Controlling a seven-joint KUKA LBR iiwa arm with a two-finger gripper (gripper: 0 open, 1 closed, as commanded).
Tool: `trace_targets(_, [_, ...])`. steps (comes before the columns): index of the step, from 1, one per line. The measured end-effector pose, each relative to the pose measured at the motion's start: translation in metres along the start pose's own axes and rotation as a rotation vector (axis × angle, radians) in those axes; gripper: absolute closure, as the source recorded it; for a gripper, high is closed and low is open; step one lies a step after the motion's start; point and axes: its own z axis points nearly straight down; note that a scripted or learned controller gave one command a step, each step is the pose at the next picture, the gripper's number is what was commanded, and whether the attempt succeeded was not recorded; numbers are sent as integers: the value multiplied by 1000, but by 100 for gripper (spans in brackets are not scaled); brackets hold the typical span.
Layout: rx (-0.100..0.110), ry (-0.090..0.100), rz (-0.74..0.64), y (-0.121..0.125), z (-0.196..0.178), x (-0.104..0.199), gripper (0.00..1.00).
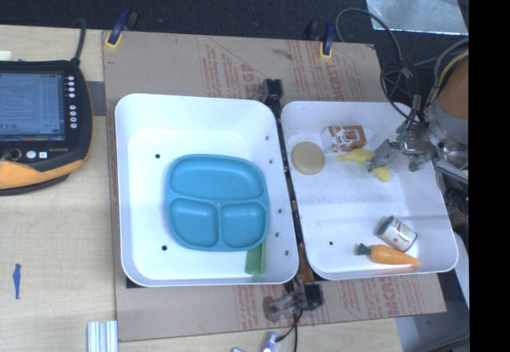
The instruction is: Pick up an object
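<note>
Gripper (390, 156) sits over the right bin (351, 247), upper right part, fingers spread apart, nothing clamped between them. One fingertip is just beside or touching the yellow banana-like piece (365, 158); contact can't be confirmed. In the right bin: round tan disc (307, 158) at its left, brown-white packet (346, 137) just above the yellow piece, small can (398, 232) and carrot (387, 256) near its bottom right corner. Left of the right bin, the left bin (143, 135) holds a blue divided plate (217, 201) and a green item (255, 260).
</note>
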Motion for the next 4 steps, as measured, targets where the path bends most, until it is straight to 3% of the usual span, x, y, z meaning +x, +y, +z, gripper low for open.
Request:
trace_targets(1, [1,-1,-2,0,-11,-1,100])
trace_targets(2, [1,0,-2,0,-11,-1,0])
trace_targets(3, [-4,1,0,46,-32,13,0])
trace_targets(4, [0,1,-1,35,42,17,0])
